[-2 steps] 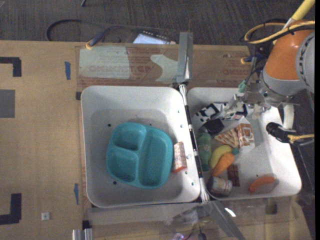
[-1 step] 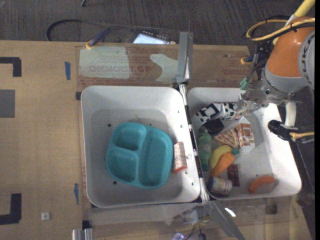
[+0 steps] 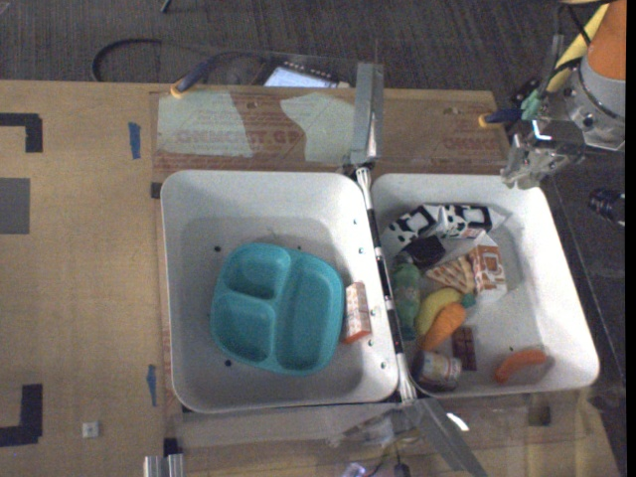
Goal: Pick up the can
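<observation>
Gripper [image 3: 524,167] sits at the upper right of the frame, over the right bin's [image 3: 568,296] top corner — nothing between its fingers, and I can't tell how far apart they are. Can [image 3: 438,370] lies at the bin's lower left corner, tight to the wall with the carrot [image 3: 443,326] just above it (crowded spot) — likely failure is fingers hitting the wall or catching the carrot.

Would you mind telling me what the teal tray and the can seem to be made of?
The teal tray, divided into compartments, looks like moulded plastic with a smooth, slightly glossy finish: uniform colour, soft rounded edges. The can, in the right bin's front corner, seems metal with a printed label, judging by its pale shiny rim, though it is too small to be sure.
</observation>
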`<state>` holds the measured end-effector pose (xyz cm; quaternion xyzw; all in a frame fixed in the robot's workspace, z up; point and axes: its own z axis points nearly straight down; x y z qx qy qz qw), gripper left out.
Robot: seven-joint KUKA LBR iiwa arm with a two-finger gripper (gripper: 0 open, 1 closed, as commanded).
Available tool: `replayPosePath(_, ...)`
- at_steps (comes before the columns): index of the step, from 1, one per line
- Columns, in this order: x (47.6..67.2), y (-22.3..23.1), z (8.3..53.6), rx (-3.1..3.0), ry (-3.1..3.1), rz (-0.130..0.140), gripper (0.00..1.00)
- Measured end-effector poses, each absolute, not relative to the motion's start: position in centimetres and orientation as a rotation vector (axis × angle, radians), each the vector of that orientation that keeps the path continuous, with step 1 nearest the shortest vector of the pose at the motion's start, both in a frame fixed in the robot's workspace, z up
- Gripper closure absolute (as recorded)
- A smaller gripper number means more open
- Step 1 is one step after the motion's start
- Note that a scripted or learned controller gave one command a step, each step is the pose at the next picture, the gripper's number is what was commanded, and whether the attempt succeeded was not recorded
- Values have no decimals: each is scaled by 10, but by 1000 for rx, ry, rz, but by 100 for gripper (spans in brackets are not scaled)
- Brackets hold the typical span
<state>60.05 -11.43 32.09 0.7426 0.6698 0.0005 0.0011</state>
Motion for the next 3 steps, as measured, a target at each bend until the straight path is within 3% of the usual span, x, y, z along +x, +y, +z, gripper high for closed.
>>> replayPosePath(1, 665, -28, 229, 2275, 2169, -1, 100)
replayPosePath(2, 661, -25, 357, 1971, 2441, 2, 100)
replayPosePath(3, 667, 15, 295, 2071, 2363, 0, 100)
